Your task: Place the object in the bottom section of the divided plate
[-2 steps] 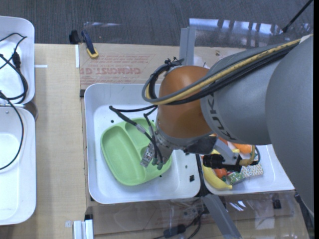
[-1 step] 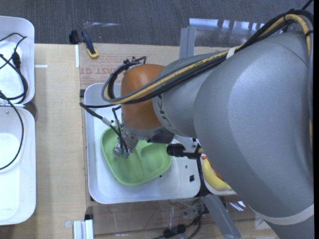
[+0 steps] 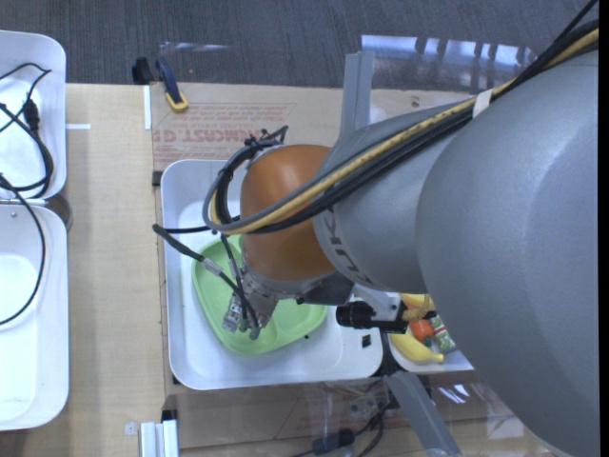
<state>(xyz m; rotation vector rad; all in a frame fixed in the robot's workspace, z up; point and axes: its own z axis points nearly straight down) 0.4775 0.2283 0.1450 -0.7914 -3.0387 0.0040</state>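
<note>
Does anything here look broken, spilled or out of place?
Nothing stands out. The green divided plate lies flat in the white bin under the gripper, and a banana sits beside the arm. No spills or damage visible.

Most of the green divided plate (image 3: 214, 288) is covered by the arm (image 3: 400, 208), so its sections can't be made out. The gripper (image 3: 244, 320) is too small and dark to be read. The banana (image 3: 419, 348) is half hidden, and the left bin (image 3: 38, 388) is cut off.
</note>
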